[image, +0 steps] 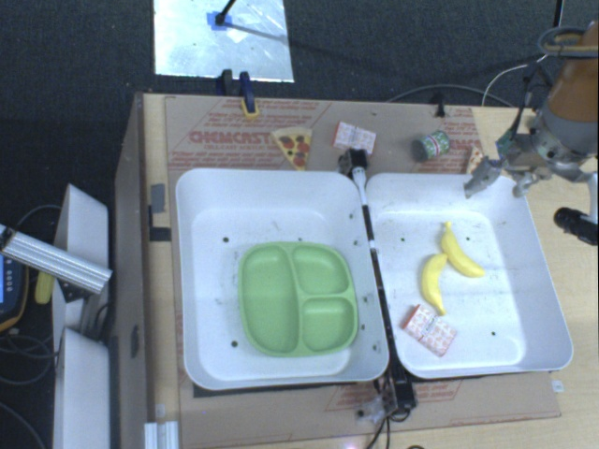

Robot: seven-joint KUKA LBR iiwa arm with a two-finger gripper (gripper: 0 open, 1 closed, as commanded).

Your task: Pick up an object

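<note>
Two yellow bananas lie in the right bin [538, 344]: one banana [460, 253] slants toward the right, the other banana [432, 282] lies just left of it and below. A small red and white packet [430, 330] rests near that bin's front. My gripper [496, 178] hangs over the right bin's far right corner, above and to the right of the bananas, open, with nothing between its fingers.
The left bin [201, 241] holds a green divided plate [299, 297]. On the cardboard behind the bins lie a pizza slice toy [294, 146], a small white packet [354, 137] and a green can [432, 144]. A black clip [357, 164] sits where the bins meet.
</note>
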